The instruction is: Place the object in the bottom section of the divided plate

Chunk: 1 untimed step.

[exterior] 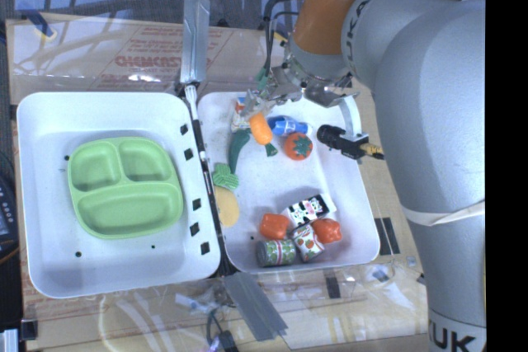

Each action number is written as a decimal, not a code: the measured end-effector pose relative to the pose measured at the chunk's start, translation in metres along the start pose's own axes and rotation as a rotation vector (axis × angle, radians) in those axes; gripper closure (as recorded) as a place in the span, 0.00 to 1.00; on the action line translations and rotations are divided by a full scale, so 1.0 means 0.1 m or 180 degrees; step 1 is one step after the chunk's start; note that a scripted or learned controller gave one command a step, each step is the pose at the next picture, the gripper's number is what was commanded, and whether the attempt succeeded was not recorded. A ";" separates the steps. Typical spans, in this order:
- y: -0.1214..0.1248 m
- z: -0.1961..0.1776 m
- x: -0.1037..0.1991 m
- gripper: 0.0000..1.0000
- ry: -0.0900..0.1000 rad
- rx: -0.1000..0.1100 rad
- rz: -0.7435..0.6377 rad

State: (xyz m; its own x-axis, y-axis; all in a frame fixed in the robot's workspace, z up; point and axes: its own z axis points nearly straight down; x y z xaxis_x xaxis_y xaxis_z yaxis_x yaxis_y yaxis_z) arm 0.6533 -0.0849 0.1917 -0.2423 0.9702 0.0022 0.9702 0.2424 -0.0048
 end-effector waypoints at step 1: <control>-0.31 1.00 -0.52 1.00 -0.0004 -0.0006 -0.0761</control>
